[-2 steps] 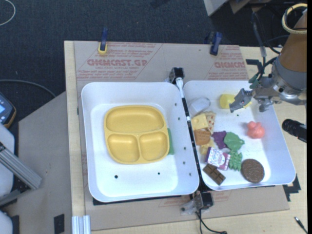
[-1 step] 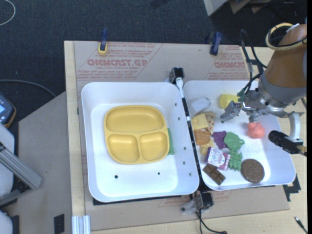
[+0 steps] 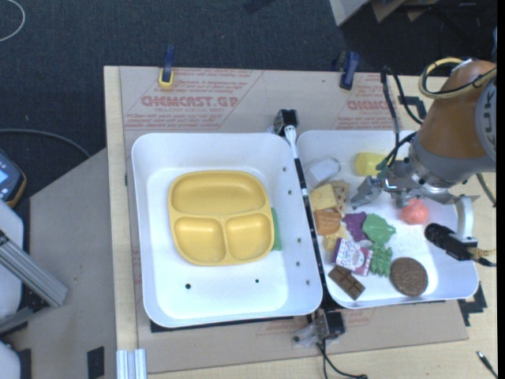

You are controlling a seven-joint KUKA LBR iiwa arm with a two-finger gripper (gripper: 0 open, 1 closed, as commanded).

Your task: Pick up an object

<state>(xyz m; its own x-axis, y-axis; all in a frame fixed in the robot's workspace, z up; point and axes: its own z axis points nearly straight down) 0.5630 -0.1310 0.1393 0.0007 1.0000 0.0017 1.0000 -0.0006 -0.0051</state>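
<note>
My gripper (image 3: 369, 193) hangs low over the middle of the right bin (image 3: 465, 284), reached in from the right. It is just above a heap of toy food: a purple piece (image 3: 355, 224), a green leafy piece (image 3: 379, 230) and tan bread-like pieces (image 3: 327, 199). A yellow item (image 3: 367, 163) lies behind it and a pink-red ball (image 3: 414, 211) sits right of it, under the wrist. Nothing visibly hangs from the gripper.
A brown round cookie (image 3: 409, 275), a chocolate bar (image 3: 346, 282), a white and pink packet (image 3: 351, 255) and a pale cup-like item (image 3: 322, 168) also lie in the right bin. The left bin (image 3: 150, 235) holds a yellow divided tray (image 3: 221, 215).
</note>
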